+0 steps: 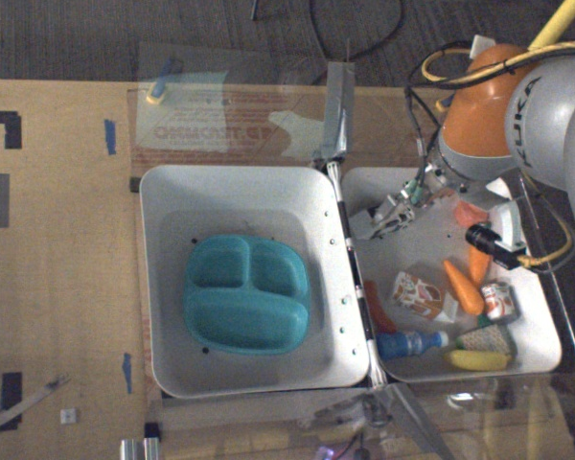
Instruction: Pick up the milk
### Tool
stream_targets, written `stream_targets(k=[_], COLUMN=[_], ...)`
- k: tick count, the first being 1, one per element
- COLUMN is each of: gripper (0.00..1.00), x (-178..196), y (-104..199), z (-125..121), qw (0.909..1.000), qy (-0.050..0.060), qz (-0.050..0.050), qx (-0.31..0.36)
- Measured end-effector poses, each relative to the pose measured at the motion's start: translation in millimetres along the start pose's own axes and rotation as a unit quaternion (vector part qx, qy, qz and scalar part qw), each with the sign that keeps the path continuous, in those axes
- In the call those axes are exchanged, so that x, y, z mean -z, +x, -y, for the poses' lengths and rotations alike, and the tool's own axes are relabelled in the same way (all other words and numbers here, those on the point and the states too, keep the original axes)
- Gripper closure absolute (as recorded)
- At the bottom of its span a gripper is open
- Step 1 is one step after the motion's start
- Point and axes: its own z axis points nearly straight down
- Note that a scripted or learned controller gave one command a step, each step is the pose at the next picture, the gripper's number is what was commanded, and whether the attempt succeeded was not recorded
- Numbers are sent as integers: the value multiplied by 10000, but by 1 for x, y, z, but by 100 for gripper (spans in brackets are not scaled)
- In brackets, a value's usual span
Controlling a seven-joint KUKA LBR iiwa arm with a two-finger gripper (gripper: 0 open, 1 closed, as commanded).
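The milk (420,295) is a small white carton with a brown print, lying flat near the middle of the right bin (546,348). My gripper (391,217) hangs over that bin's upper left part, above and a little left of the carton and apart from it. Its fingers (377,229) point toward the bin's left wall, standing open with nothing between them.
Around the milk lie an orange carrot (463,287), a small red-and-white carton (498,301), a blue bottle (412,343), a yellow banana (477,359) and a red item (379,307). The left bin (163,199) holds a teal divided plate (246,293).
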Motion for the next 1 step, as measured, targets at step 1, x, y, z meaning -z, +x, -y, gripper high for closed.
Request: stream_targets(k=[1], gripper=[0], x=[1], y=[2], z=[3], qw=[9970], qy=[-59], qz=[66], qx=[765])
